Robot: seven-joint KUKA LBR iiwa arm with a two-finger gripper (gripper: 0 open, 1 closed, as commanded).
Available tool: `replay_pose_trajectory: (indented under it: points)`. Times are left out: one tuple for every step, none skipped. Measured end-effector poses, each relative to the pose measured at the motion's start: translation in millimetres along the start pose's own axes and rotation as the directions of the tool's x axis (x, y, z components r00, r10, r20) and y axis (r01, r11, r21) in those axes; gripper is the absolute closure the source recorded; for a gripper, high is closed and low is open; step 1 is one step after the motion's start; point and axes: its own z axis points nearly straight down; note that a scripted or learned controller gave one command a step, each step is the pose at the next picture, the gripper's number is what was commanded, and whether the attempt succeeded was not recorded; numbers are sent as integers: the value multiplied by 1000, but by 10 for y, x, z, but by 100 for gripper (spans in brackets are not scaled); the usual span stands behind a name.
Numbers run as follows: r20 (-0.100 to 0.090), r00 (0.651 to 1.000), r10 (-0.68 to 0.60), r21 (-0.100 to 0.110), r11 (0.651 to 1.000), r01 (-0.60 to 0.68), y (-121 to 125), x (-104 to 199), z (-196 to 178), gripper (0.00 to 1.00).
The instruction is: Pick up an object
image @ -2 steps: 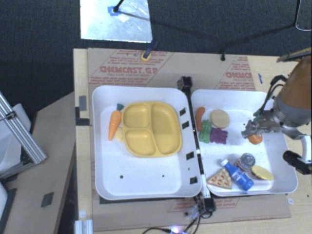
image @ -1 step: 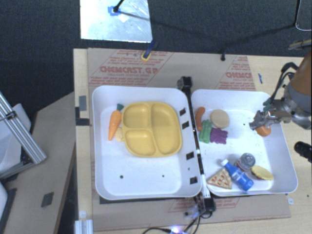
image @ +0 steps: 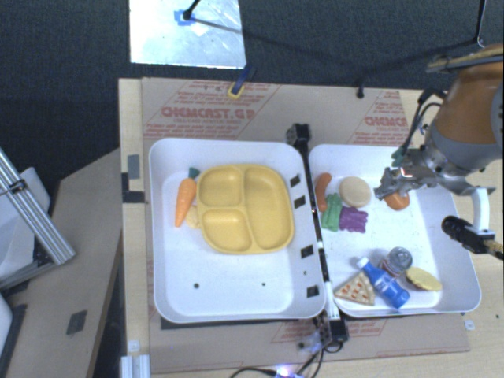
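My gripper [image: 396, 186] hangs over the upper right part of the right bin [image: 457, 246], directly above a small orange object [image: 398, 201] that peeks out under it. To its left lie a tan bun [image: 354, 190], an orange-red sausage [image: 322, 189], a green piece [image: 332, 211] and a purple piece [image: 354, 220]. Near the bin's front sit a pizza slice [image: 356, 290], a blue bottle [image: 386, 283], a grey can [image: 399, 259] and a yellow item [image: 424, 279].
The left bin [image: 169, 290] holds a yellow divided plate [image: 240, 208] and a carrot [image: 184, 200] at its left. A black divider [image: 311, 219] runs between the bins. A black fixture [image: 465, 235] juts in at the right edge.
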Motion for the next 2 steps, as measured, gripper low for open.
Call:
replay_pose_trajectory:
  points:
    - [1, 1000, 2, 1, 1000, -2, 136, 518, 78, 100]
    - [-1, 1000, 0, 1, 1000, 0, 239, 1104, -49, 100]
